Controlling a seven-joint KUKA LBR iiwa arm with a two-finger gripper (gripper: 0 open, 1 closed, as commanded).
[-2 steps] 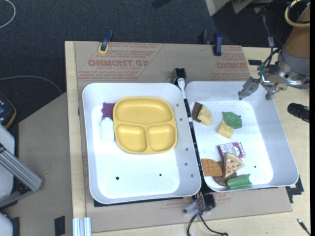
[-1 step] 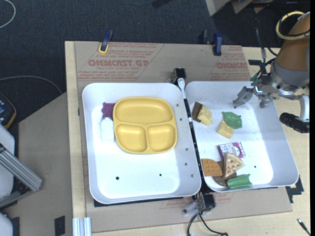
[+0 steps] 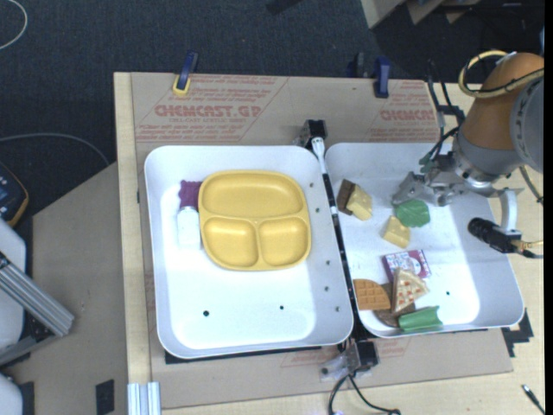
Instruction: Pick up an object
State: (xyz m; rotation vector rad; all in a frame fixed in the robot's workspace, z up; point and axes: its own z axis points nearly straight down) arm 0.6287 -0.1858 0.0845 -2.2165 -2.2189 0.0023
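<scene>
While the arm reaches in from 3 o'clock, both bins sit side by side on the bench. Left bin: a yellow divided tray lies in its upper half; at the tray's 9 o'clock edge a purple item and a white item lie partly tucked beside it. Right bin: a brown-and-cream wedge lies at 10 o'clock, a pale yellow block near centre, and a round green object just at its 1 o'clock. Toward 6 o'clock lie a purple packet, a pizza-slice toy, a waffle piece and a green piece, crowded together. The gripper stands directly over the round green object's upper edge; whether its jaws are apart or together cannot be told.
</scene>
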